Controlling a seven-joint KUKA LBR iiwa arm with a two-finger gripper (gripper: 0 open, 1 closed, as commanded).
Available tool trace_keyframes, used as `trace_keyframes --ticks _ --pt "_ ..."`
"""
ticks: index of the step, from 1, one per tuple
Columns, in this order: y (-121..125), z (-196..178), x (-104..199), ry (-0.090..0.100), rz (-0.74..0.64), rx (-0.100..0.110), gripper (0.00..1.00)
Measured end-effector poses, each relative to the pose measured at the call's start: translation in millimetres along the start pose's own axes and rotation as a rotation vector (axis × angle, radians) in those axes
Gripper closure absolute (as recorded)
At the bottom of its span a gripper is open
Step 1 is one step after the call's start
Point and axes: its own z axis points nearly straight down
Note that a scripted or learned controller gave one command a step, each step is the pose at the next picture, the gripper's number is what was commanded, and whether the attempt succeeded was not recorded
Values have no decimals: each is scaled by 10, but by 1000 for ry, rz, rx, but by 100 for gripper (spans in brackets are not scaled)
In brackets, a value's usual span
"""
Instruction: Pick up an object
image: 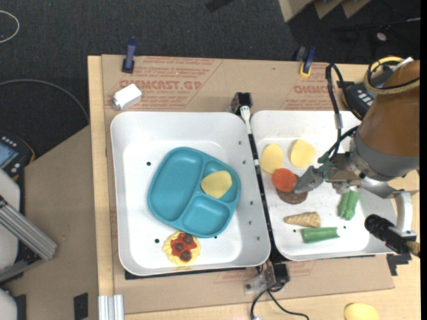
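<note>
Claw (301, 187) over flat brown disc (291, 195).

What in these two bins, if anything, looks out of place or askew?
Nothing looks spilled or damaged. One oddity: the pizza slice lies on the left bin floor beside the blue plate, not on it.
</note>
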Motion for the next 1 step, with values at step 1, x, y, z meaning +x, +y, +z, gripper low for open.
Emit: trace_keyframes --ticks 1 --pt "-4 24 20 2 -2 4 0"
